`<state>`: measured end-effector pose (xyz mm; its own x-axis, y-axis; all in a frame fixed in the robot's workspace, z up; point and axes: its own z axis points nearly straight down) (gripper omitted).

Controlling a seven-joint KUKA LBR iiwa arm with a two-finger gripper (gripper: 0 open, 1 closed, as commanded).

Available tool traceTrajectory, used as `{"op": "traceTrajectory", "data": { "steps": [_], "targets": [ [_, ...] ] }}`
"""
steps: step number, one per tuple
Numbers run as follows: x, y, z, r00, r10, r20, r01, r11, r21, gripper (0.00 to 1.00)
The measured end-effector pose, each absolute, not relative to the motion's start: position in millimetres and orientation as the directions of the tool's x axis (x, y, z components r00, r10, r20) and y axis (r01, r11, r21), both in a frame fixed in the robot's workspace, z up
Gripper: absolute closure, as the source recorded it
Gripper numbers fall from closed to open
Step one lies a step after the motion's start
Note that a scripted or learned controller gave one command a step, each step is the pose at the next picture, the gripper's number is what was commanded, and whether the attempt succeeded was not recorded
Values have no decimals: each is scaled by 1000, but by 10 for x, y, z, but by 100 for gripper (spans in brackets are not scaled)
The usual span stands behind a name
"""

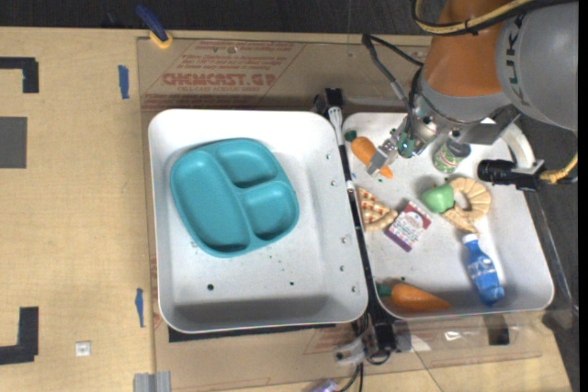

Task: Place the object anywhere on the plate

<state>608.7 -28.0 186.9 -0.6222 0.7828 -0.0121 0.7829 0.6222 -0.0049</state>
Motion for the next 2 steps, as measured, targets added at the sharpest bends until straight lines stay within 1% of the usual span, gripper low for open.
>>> {"op": "traceTrajectory", "data": {
  "steps": [1,2],
  "targets": [
    [5970,212,1850,-617,787,-4,787,617,2,100],
    [6106,1158,2198,-700,714,-2,714,700,7,100]
  ]
}}
